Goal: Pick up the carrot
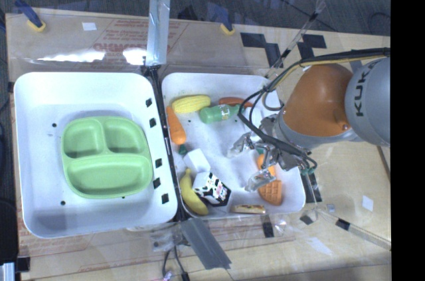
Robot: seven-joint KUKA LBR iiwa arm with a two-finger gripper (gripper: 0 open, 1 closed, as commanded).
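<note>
Right now my gripper [255, 163] hangs spread open, holding nothing, low over the right bin's [219, 82] near-right part, well apart from the carrot [176, 126] lying along its left wall, probably mid-approach.
</note>
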